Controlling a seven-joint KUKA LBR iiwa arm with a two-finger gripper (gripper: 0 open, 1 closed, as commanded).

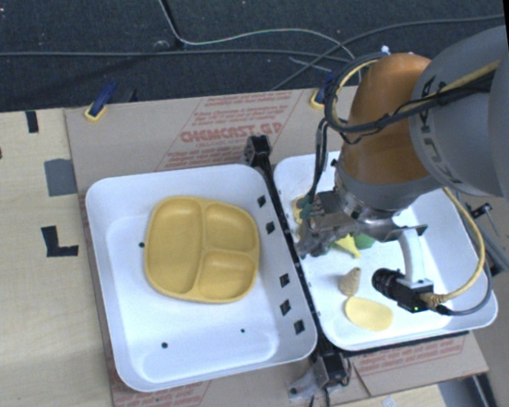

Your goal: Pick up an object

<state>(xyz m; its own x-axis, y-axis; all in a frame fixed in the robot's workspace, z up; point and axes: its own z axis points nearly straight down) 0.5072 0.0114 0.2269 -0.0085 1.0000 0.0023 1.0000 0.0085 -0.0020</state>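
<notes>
Right bin [469, 314], lower right: yellow chip [368, 313], tan lump [349, 281] just above. Jaws [318, 229] low at bin's left wall, state unclear. Yellow-green bits [351, 243] beside. Left bin [135, 353]: yellow tray [201, 249].

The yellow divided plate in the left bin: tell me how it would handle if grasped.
The yellow divided plate looks like rigid moulded plastic, so probably stiff and light. Its smooth, glossy surface may slip. Lying flat and wide, it likely offers only its raised rim to pinch.

Red, mirrored, partly legible print "CHEMGUARD C.P." on the cardboard sheet [226, 127] under the bins.
</notes>
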